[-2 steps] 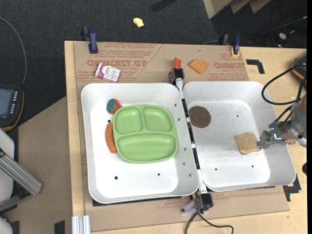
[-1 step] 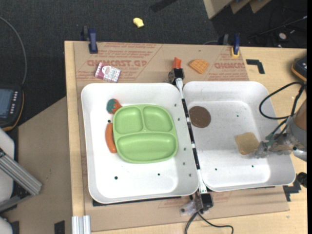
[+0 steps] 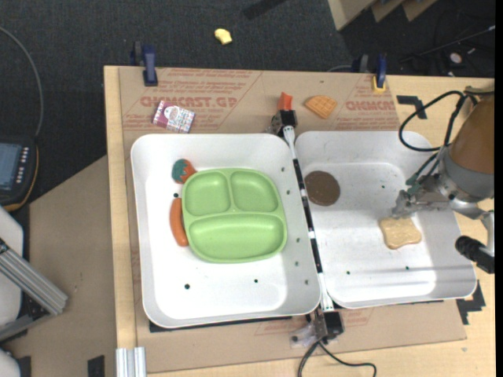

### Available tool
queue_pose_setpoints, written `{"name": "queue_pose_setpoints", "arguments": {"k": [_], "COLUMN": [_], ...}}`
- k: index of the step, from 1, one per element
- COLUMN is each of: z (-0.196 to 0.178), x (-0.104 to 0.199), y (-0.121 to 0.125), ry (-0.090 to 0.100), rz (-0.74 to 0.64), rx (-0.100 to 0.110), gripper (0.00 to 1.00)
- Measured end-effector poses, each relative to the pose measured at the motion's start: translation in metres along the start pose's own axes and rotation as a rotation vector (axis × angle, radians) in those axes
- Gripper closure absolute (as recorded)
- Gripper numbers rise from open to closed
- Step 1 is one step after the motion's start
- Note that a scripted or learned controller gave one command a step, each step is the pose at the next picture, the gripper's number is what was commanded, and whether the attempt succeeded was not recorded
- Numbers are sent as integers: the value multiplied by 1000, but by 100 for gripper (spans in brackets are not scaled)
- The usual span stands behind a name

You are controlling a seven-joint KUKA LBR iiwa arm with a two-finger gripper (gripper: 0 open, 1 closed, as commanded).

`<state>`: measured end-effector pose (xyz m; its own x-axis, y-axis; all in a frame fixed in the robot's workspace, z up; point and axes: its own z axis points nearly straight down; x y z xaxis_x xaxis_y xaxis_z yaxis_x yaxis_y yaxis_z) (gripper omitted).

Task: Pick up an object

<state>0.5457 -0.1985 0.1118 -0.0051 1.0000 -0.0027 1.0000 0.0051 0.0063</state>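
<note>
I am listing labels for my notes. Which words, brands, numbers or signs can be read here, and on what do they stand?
"CHEMCAST GP": red print repeated on the brown paper-covered board behind the bins; partly legible.
Small pink and white printed packet: print too small to read.

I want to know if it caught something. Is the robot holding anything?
Cannot tell. The gripper is just above the toast.

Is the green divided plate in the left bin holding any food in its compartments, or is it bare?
Bare. All three compartments of the green divided plate show plain green; the orange sausage-shaped toy lies outside it, against its left rim.
</note>
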Motion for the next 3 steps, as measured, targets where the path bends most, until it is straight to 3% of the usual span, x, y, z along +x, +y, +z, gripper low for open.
{"name": "queue_pose_setpoints", "arguments": {"k": [1, 2, 3], "z": [-22, -32, -81], "x": [-14, -13, -23], "y": [-70, -66, -21], "ry": [4, 1, -3], "rz": [10, 6, 3], "rx": [9, 4, -2], "gripper": [100, 100, 100]}}
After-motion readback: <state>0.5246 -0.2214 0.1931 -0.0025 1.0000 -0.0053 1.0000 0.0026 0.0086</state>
